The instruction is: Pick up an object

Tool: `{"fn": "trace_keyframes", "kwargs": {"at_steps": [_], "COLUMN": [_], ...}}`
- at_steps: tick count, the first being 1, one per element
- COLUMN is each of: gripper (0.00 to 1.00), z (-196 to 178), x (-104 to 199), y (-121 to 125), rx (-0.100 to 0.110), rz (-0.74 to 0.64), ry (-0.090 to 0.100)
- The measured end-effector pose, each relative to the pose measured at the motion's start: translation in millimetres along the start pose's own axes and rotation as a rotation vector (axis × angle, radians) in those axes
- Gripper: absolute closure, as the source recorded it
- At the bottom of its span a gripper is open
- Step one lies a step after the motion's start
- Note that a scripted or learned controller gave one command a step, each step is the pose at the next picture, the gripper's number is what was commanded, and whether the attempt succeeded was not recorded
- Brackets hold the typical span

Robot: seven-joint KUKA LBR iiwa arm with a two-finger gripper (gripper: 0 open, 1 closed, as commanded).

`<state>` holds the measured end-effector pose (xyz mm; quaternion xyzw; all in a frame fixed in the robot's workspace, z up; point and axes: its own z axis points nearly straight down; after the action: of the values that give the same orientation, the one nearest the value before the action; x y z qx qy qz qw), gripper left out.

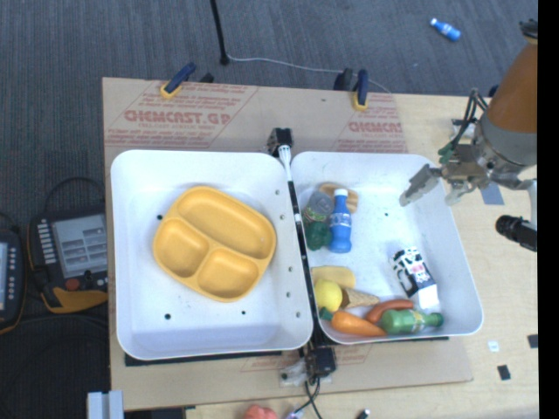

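My gripper hangs over the right bin's far right corner, fingers spread open with nothing between them. Below it and to its left lie the toys in that bin. A blue bottle stands beside a green and grey item near the dividing wall. A black-and-white cow-print carton lies towards the bin's near right. Along the near wall sit a yellow lemon, an orange carrot and a green vegetable.
The left bin holds a yellow divided plate. Clamps grip the cardboard at the back. A control pendant lies off the bench to the left. A small blue bottle lies on the carpet at the far right.
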<state>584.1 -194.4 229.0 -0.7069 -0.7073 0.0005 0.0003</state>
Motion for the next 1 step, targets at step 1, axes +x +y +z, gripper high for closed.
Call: {"fn": "trace_keyframes", "kwargs": {"at_steps": [1], "gripper": [0.0], "z": [128.5], "x": [-22.3], "y": [-42.3], "rx": [0.004], "rz": [-0.006], "ry": [0.014]}}
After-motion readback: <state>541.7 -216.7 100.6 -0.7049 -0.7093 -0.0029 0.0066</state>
